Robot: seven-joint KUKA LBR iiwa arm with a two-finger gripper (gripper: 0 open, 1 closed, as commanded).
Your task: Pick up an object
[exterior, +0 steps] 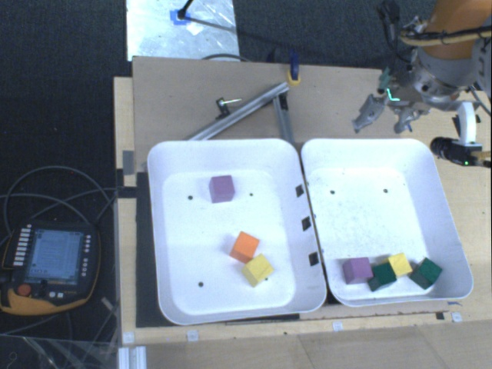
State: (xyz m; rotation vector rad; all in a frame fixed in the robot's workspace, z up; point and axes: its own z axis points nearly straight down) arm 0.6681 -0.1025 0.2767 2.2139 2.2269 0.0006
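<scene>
The jaws point(387, 118) hang above the counter point(338, 94) at the far right, just beyond the far rim of the right bin point(442, 198). The two fingers stand spread, one tip to the left and one to the right, with nothing between them. Above them the grey wrist and the orange band point(460, 6) fill the top right corner.

All the blocks lie nearer the camera than the jaws. In the right bin, four sit in a row along the near wall, well below the jaws: a purple block point(357, 269), a dark green one point(381, 275) touching it, a yellow one point(400, 264) just behind that, and a second green block point(426, 272) at the right end (this one sits almost straight below the wrist, at the near wall).

The left bin point(165, 206) lies down and to the left of the jaws. It holds a purple cube point(221, 188) nearest the far side, and an orange cube point(244, 246) with a yellow cube point(258, 270) touching its near corner, both well apart from the jaws.

Left of the jaws, on the counter beyond the left bin, a metal bar point(238, 112) lies at a slant. Far to the left, off the counter, a pendant point(50, 267) with a screen rests on the floor among cables.
</scene>
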